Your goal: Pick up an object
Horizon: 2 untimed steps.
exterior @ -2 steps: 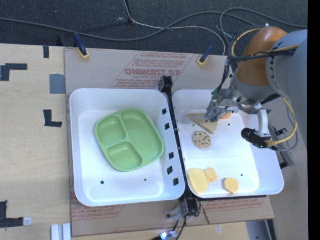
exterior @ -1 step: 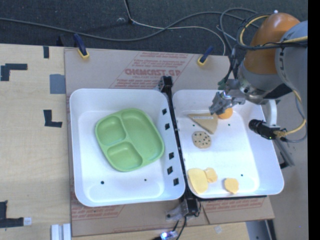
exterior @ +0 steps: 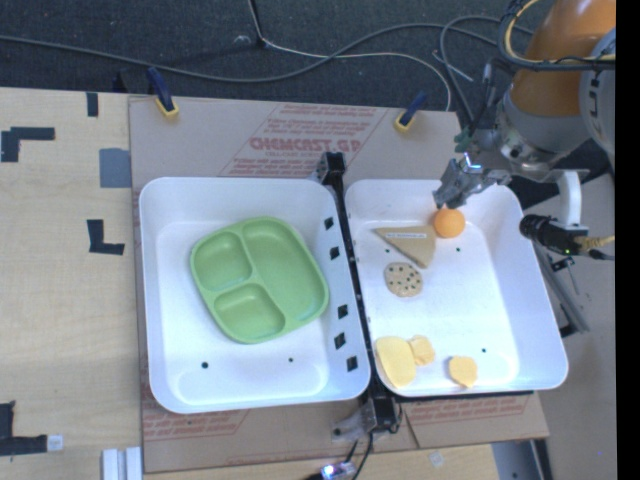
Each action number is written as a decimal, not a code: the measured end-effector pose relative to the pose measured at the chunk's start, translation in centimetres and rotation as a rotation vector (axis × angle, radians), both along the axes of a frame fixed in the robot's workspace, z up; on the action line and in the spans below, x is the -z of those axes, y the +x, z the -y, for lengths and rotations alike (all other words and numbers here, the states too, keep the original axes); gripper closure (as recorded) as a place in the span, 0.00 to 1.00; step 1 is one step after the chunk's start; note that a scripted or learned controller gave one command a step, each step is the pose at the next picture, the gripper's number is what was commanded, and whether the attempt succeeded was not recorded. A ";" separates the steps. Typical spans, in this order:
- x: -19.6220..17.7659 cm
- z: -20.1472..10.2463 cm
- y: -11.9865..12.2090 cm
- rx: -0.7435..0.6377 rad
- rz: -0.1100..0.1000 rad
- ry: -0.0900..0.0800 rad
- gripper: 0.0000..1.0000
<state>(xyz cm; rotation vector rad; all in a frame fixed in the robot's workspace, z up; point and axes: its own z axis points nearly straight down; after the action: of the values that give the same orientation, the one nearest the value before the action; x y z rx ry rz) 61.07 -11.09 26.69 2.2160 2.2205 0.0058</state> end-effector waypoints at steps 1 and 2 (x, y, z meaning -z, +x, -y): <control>1.3 -5.0 -1.0 -0.003 -0.008 0.001 1.00; 2.9 -10.4 -3.0 -0.004 -0.009 0.002 1.00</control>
<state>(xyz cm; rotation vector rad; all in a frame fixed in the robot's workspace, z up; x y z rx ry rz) 58.07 -0.66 23.82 2.2171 2.2298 -0.0024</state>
